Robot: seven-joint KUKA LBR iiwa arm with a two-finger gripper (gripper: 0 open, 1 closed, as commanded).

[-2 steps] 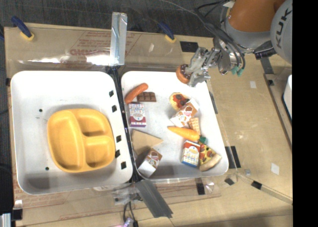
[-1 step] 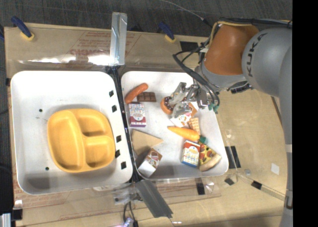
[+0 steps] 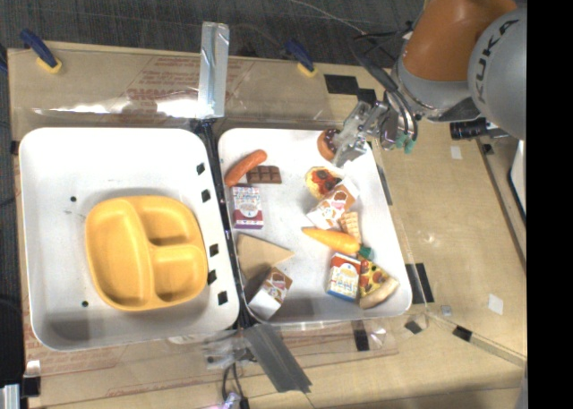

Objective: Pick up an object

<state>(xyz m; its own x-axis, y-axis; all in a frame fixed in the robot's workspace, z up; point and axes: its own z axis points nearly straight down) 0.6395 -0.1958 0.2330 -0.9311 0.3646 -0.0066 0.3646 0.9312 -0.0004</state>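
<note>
Directly beneath the gripper point(image 3: 347, 141), at the far right corner of the right bin point(image 3: 295, 143), lies a chocolate doughnut point(image 3: 328, 142) — partly covered by the fingers. Whether the jaws are open or closed cannot be determined. Just below the jaws sit a small pastry point(image 3: 320, 181) and a carton point(image 3: 329, 210); further below, a carrot point(image 3: 329, 240) and a pizza slice point(image 3: 375, 284). Left of the jaws — a sausage point(image 3: 245, 166). Well left, the other bin holds a yellow tray point(image 3: 146, 251).

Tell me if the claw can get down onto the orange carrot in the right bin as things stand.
Probably yes. The long orange carrot lies uncovered on top of the right white bin, with nothing over it. The claw hovers at that bin's far corner; a small patterned packet crowds the carrot's far side.
</note>
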